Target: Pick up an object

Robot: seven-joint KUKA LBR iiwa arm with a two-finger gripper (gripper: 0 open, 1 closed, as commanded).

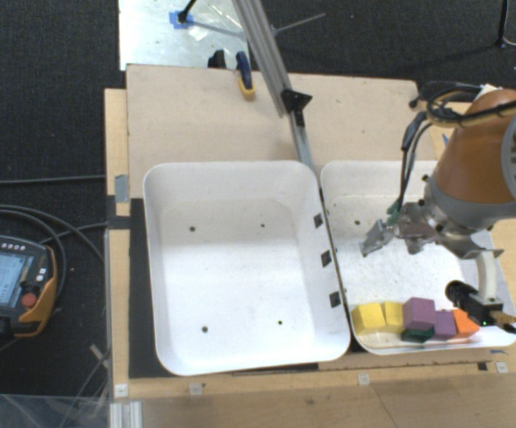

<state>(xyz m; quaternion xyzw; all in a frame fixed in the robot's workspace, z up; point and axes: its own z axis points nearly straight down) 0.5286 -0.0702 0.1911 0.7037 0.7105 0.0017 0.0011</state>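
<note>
Several small blocks lie along the front edge of the right bin [356, 185]: two yellow blocks [380, 316], a purple block [420, 310], a dark green block [417, 333], a mauve block [445, 325] and an orange block [465, 322]. My gripper [397, 238] hangs over the middle of the right bin, behind the blocks and apart from them. Its fingers [375, 239] are spread open with nothing between them. The orange-banded wrist [476, 163] rises behind it at the right.
The left bin [164, 181] sits beside the right one, sharing a raised divider wall [327, 257]. A slanted metal pole [266, 43] crosses the back of the bench. A teach pendant [8, 283] lies off the bench at far left.
</note>
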